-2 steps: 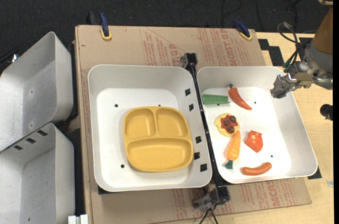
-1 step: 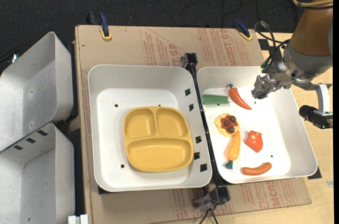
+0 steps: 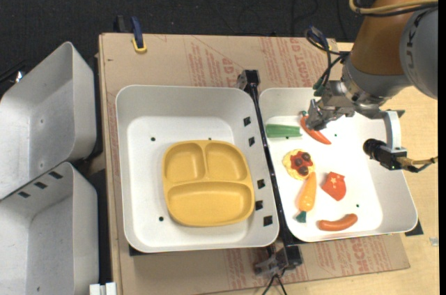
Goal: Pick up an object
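We're at the grasp: the gripper sits on the red chili, far-left in the right bin. Whether the claw's closed we cannot tell; next, a clean lift.

Two bins sit side by side on the bench. The left bin holds a divided tray lying near its middle. The right bin holds several toy foods: a cucumber piece at its back left, a chili pepper just to the right of it, a small pizza in front of them, a carrot in front of the pizza, a pepper chunk to the carrot's right, and a sausage nearest the front edge. The gripper hangs over the chili pepper, with the arm reaching in from the right.
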`<state>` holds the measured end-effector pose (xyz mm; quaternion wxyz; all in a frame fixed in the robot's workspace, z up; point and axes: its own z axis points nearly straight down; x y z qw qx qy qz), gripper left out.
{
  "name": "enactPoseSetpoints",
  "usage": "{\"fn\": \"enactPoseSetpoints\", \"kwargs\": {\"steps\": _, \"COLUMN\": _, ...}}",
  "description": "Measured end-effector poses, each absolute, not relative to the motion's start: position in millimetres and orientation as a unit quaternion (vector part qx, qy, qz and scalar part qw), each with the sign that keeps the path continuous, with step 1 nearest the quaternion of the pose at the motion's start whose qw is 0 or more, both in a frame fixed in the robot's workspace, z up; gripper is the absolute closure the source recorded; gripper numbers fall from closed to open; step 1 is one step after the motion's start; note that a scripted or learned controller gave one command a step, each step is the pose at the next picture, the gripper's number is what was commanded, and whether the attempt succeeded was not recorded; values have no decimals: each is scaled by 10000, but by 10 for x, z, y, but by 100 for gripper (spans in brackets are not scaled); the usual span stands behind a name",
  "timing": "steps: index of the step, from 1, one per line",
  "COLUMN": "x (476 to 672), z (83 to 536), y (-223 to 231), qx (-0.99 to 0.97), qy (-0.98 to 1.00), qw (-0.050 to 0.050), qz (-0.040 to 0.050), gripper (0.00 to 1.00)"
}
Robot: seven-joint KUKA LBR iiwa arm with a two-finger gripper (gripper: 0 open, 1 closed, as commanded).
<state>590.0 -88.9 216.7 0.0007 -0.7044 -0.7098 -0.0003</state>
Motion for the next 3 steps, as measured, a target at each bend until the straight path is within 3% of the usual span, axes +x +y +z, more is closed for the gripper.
{"fn": "enactPoseSetpoints", "kwargs": {"steps": 3, "x": 6058, "z": 2270, "y": 721, "qx": -7044, "qy": -7098, "qw": -1, "qz": -10, "gripper": 100}}
